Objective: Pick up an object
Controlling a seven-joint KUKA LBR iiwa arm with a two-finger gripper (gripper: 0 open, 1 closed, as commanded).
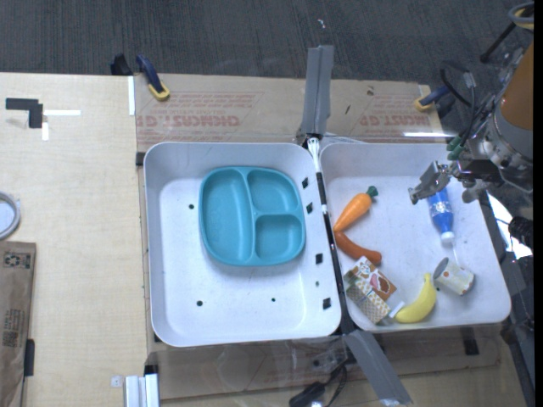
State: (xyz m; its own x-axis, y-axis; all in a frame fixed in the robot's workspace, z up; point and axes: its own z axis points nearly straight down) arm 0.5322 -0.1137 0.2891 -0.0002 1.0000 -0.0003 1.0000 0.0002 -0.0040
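Lying in the right-hand shallow white bin (407,320), upper right part: one small clear plastic bottle with a blue label (440,213), tilted, cap end toward the near rim. The two-finger metal gripper (445,179) sits directly over the bottle's upper end, at the far right of the same bin; the bottle extends out below the gripper, and its top is either touching or just under the fingers. Whether the jaws are released or clenched on it cannot be told from this angle

Other contents, right bin: orange toy carrot with green top (355,210), left of centre; a second curved orange piece (357,248) just below it; printed snack packet (371,288) near the front rim; yellow toy banana (420,303) just beside the packet; small white cup lying on its side (454,278), above the banana's tip

Left-hand shallow white bin (170,303): one teal divided plastic plate with three compartments (253,215), flat, near the middle
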